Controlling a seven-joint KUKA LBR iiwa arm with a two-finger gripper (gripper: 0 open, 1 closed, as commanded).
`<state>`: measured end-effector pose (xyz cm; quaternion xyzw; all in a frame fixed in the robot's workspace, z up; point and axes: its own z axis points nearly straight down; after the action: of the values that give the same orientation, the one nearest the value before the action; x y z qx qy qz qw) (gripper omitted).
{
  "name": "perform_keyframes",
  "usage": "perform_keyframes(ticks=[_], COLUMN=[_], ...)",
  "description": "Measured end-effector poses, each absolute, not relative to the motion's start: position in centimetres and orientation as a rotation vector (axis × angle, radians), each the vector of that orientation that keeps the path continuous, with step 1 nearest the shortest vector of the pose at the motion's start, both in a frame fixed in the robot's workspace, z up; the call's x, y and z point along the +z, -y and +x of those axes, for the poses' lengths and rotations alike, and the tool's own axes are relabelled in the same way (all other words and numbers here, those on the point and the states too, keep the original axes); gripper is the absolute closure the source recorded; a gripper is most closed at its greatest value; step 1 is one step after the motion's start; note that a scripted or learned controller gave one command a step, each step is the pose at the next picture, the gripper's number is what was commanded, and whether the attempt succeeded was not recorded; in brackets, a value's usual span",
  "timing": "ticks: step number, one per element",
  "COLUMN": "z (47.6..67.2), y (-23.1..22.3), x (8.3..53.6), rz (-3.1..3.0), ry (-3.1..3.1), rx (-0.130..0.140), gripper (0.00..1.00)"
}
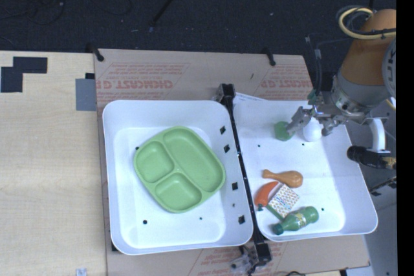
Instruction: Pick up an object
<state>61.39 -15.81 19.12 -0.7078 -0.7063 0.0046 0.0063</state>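
Bench (45, 171) — cardboard sheet (168, 77), two white bins (123, 139)

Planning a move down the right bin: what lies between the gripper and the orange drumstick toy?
Bare white bin floor. In the camera view, nothing sits between the gripper and the drumstick toy; the green ball lies off to the left.

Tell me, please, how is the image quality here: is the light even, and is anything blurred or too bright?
Camera view: the light is soft and fairly even, the white bins bright but not washed out; the floor behind is dark; the gripper looks slightly soft, the green tray and green bottle clear; shadows are faint.
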Motion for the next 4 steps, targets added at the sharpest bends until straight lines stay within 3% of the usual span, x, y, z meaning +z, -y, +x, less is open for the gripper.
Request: perform_keyframes(ticks=[1,3,4], z=[61.6,61.6,61.5], y=[15.8,15.7,15.8], x=[20.0,8.7,9.9], rz=[-2.22,-2.219,-2.221], ry=[2.219,2.219,2.217], rx=[0.002,0.004,0.004], gripper=[0.0,0.0,1.0])
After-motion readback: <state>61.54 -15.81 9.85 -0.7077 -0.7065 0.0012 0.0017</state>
